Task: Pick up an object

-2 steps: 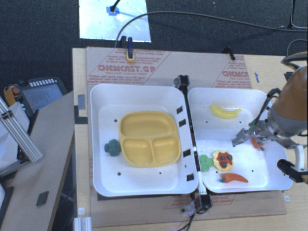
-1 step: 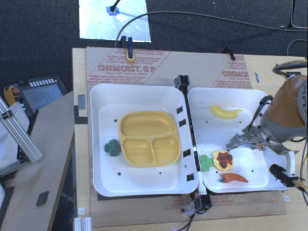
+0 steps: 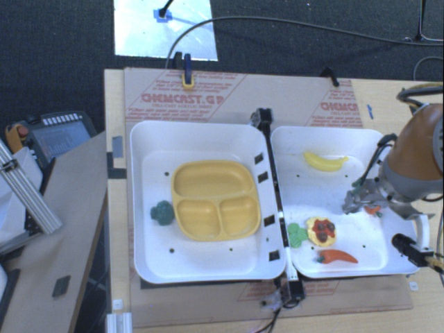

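Observation:
The right bin holds a yellow banana near its back, a small pizza slice with red toppings, a green leafy piece just left of it, and a red-orange chilli pepper near the front. My gripper hangs low over the right side of this bin, right of the pizza slice and below the banana. A small orange-red thing shows right beside the gripper tips. The left bin holds a yellow divided tray and a green broccoli piece to its left.
A black divider with clips runs between the two bins. The arm's orange band and wrist body cover the right bin's right edge. A control pendant and metal rail lie off the bench at the left.

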Tool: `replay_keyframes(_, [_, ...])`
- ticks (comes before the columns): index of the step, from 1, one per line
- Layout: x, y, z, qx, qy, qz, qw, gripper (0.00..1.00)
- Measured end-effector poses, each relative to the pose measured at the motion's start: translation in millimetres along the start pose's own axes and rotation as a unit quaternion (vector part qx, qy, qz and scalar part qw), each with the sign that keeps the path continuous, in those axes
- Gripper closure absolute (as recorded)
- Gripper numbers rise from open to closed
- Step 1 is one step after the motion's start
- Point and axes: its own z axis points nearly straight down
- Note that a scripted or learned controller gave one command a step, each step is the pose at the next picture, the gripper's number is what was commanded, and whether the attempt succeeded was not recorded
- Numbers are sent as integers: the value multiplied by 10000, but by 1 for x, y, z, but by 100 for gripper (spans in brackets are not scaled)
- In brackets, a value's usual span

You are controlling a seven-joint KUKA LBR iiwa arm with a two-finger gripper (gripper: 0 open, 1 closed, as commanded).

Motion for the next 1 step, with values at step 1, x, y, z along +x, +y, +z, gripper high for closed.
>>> replay_keyframes(1, [-2,0,-44,-14,-6,-12,10000,100])
